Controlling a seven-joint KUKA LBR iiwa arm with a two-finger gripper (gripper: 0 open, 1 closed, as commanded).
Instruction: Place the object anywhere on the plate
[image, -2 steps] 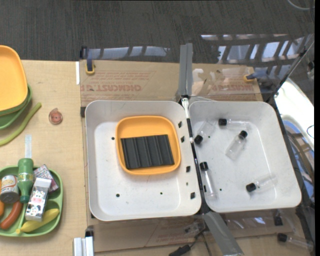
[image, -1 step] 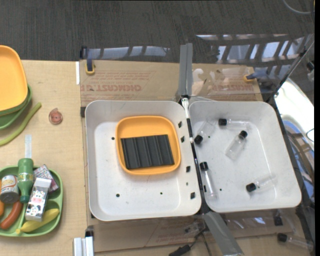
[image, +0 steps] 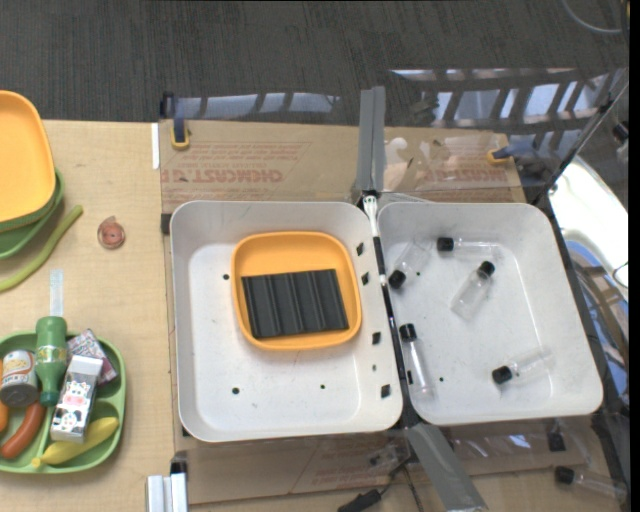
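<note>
Nearest the camera, in the right bin (image: 570, 395), a clear vial (image: 520, 368) with a black cap lies slanted; 4 more seem scattered behind it, though clear plastic on white is hard to count. Further left, the orange plate (image: 296, 255) sits in the left bin (image: 200, 400), bearing a dark ribbed slab (image: 296, 303). Any vial must travel leftward over the divider. The pincer's state I cannot tell.

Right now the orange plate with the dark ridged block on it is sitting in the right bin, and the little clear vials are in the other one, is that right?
Not quite. The camera view shows the orange plate, with the dark ridged block on it, in the left bin. The clear vials are in the right bin.
</note>
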